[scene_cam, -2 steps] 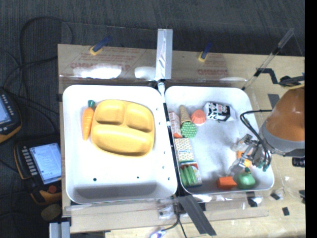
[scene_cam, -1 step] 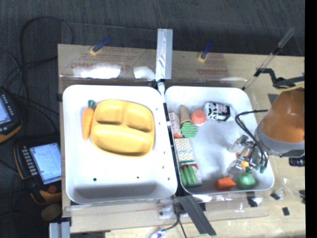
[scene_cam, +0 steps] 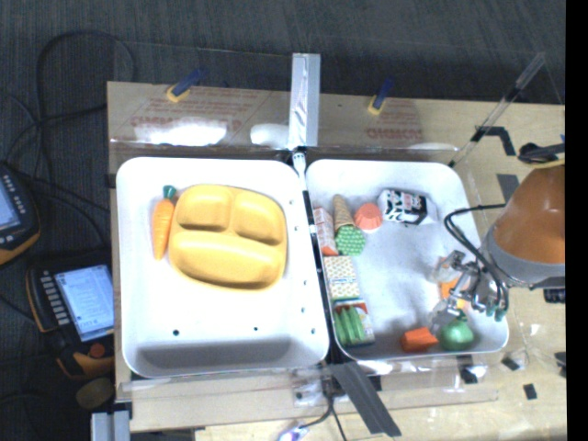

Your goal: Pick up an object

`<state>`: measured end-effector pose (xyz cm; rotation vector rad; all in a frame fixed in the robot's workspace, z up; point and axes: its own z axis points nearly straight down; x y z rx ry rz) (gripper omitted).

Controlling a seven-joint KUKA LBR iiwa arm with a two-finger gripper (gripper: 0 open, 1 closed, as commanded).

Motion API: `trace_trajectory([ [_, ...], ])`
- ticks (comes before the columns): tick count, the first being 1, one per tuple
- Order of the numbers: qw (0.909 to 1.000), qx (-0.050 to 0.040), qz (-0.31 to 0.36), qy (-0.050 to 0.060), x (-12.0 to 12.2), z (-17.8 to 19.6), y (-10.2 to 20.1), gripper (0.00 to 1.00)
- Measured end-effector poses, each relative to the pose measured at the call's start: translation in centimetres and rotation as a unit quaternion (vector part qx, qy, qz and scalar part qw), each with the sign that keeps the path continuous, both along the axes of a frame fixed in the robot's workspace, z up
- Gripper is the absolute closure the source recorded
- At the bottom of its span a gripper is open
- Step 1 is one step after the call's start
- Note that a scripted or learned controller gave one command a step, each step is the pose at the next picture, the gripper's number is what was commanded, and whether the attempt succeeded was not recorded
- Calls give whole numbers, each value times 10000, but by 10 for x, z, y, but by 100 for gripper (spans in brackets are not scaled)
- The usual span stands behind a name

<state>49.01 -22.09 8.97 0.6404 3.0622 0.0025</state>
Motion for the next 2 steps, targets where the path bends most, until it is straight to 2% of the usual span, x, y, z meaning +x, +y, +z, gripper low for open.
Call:
trace_trajectory([
  [1, 9994, -26, -336, -10, 6, 0, 31, 0],
  [2, 9973, -19, 738, -3, 0, 0, -2, 0],
])
